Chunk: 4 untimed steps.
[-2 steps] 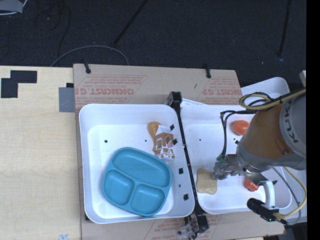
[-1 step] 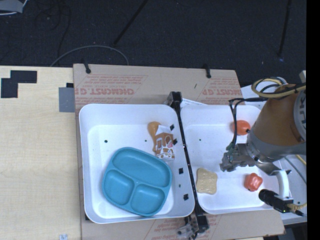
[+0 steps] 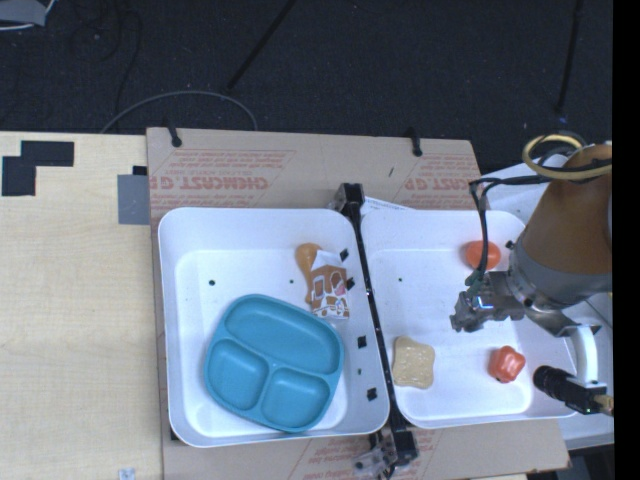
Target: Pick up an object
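Hovering low over the right-hand shallow white bin [image 3: 440,238], the robot's dark metal hand [image 3: 470,311] sits between three small things on the bin floor; whether it is spread wide or drawn narrow I cannot tell from this slanted view, and nothing is visibly held in it.

Nearest candidates lie in that bin. A flat, pale tan toast-shaped piece [image 3: 412,362] rests near the bin's left wall, below and left of the hand. A small round orange ball-like item [image 3: 481,254] lies just above the hand, partly crossed by a black cable. A small red-orange pepper-shaped toy [image 3: 506,364] lies below and right of it. All three look like light play food, probably hard plastic or foam. The round one would likely roll or slip; the toast is thin, so it wants a pinch across its edges; the pepper's lumpy body seems the easiest to close on at mid-height.

Counting the left-hand white bin [image 3: 180,268]: one blue three-compartment plastic tray [image 3: 272,360] and one crumpled brown-and-white printed wrapper [image 3: 323,284] just above the tray. So two bins, three small toys, one tray, one wrapper, on the worktop.
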### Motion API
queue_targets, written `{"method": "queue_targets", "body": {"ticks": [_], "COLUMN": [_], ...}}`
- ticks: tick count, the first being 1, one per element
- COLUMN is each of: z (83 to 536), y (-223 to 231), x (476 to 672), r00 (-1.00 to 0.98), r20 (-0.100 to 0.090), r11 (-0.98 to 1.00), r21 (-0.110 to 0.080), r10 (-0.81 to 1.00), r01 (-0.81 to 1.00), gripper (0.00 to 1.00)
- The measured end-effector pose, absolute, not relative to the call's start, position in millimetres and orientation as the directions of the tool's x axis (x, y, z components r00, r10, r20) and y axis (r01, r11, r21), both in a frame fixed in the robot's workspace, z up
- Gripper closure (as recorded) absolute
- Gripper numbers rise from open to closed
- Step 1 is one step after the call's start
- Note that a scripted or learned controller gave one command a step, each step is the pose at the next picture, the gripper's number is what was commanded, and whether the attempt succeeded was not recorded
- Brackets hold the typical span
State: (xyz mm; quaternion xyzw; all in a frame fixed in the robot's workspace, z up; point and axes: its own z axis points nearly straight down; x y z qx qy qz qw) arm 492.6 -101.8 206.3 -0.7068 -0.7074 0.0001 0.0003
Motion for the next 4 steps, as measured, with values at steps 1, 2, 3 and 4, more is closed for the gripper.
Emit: {"method": "queue_targets", "body": {"ticks": [1,2,3,4], "z": [261.2,258.4,238.9,243.2], "y": [-112.8,-70.5,-22.7,24.6], "x": [492.7,499.3,509.9,526.2], "r00": [0.0,-0.002,-0.004,-0.004], "r20": [-0.001,0.001,0.002,0.001], "r11": [0.0,0.002,0.004,0.004], "r21": [0.001,-0.003,-0.006,-0.003], "r10": [1.0,1.0,1.0,1.0], "r01": [1.0,1.0,1.0,1.0], "gripper": [1.0,1.0,1.0,1.0]}}
